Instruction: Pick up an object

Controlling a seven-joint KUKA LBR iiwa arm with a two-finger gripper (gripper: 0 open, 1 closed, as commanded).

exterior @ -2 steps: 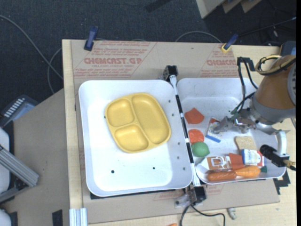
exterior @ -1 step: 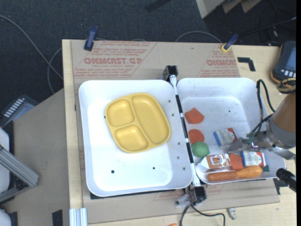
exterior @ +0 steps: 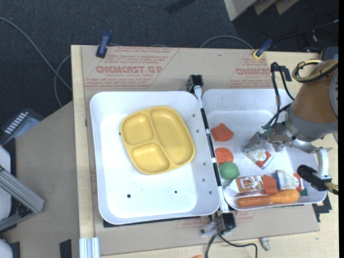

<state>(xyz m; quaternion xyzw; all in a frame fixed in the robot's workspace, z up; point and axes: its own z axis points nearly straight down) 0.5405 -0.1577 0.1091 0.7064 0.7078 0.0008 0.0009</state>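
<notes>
gripper (exterior: pixel 262 143) sits low in the right bin (exterior: pixel 236 98), its fingertips over a small white and red packet (exterior: pixel 258 156); whether it grips is something i cannot tell. a grazing hold could drop the packet or shove it toward the juice box (exterior: pixel 250 184) and carrot (exterior: pixel 269 199).

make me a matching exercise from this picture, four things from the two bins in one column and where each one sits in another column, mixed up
Things:
1. yellow divided plate
2. green ball
3. carrot
4. gripper

Places:
A. along the near edge of the right bin
B. in the left bin
C. over a small white and red packet in the right bin
D. by the right bin's left wall, just below a round orange piece

Pairs: 1-B, 2-D, 3-A, 4-C
</notes>
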